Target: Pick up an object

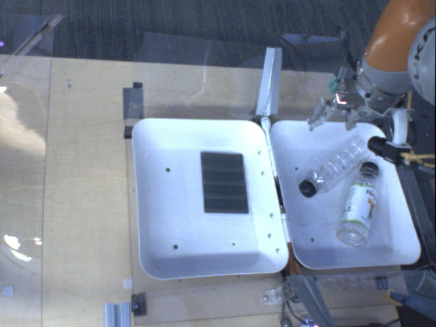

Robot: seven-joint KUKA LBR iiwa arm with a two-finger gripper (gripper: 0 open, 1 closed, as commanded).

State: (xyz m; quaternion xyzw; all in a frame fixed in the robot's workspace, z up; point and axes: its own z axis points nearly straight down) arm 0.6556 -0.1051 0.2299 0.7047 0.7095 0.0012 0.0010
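Camera view: gripper (338, 112) over far edge of right bin (409, 251), fingers look spread, nothing between them, probably. Two clear bottles (335, 167) (357, 213) lie in that bin; arm cut off.

You have a clear crumpled plastic bottle with a black cap (334, 167) lying slantwise, a clear labelled black-capped jar (359, 208) just beside it, and a dark ribbed rectangular block (224, 182) flat in the other bin.
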